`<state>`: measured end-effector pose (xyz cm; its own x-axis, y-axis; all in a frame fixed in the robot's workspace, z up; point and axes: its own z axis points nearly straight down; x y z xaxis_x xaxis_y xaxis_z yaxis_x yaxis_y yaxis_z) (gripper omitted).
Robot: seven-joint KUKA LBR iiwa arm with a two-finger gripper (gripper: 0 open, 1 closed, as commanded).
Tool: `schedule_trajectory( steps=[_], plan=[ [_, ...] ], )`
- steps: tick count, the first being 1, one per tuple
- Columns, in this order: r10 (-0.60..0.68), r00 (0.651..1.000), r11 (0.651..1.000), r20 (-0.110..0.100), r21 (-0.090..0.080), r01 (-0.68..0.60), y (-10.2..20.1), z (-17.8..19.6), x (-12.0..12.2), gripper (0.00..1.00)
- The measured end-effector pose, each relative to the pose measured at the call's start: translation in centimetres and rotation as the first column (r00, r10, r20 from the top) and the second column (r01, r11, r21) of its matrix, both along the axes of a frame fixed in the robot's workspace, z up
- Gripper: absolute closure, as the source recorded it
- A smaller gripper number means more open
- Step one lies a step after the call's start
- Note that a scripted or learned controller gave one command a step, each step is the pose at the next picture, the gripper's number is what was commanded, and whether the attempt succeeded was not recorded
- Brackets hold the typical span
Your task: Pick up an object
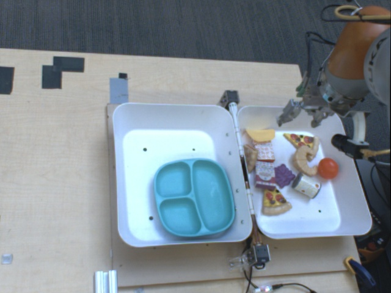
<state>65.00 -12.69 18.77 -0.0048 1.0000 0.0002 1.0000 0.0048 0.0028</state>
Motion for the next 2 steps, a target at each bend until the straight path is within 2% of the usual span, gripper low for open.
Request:
schedule_trajectory(
  steps=[1,2],
  plan=[
    [-0.002,1.000,1.000,0.010,-0.002,0.002,-0.1,-8.7,0.2,0.00],
    [0.001,1.000,1.000,0.014,-0.002,-0.001,0.0,-7.5,0.3,1.00]
  ],
)
